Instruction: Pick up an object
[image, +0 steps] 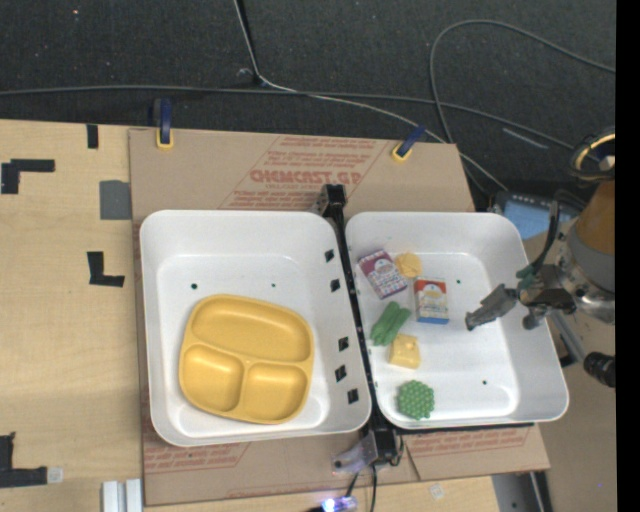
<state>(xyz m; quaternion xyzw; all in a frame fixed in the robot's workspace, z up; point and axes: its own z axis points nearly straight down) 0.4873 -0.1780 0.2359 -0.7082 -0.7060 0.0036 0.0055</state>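
Camera view — we see the gripper (492, 307) over the right bin (500, 236), at the frame's right; whether its fingers are spread or pressed together we cannot tell. Left of it lie a small carton (431, 300), a purple packet (381, 273), a green piece (390, 323), two yellow pieces (405, 351) and a green ball (415, 399). The left bin (165, 250) holds a yellow divided tray (246, 357).

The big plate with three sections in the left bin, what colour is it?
Yellow all over; the camera view shows the three-section plastic plate clearly.
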